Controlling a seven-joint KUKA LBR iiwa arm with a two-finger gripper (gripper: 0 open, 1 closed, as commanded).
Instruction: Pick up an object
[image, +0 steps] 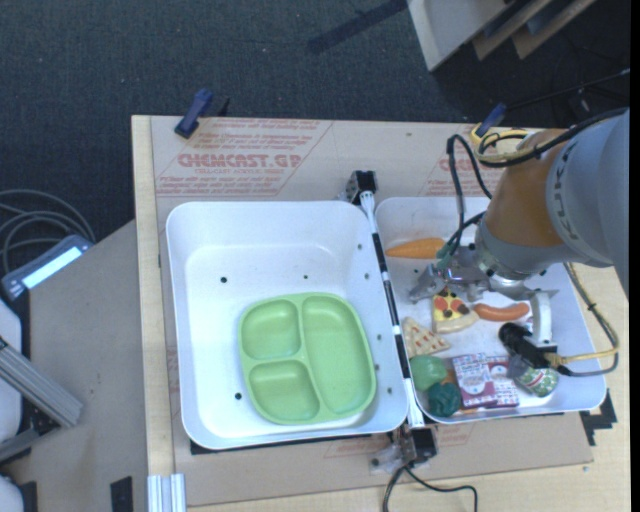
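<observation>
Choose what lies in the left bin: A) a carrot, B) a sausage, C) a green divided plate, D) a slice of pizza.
C: the green divided plate lies alone in the left bin, with its three compartments showing.

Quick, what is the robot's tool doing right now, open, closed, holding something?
Tool: cannot be told; it sits low in the right bin among toy food.
</observation>
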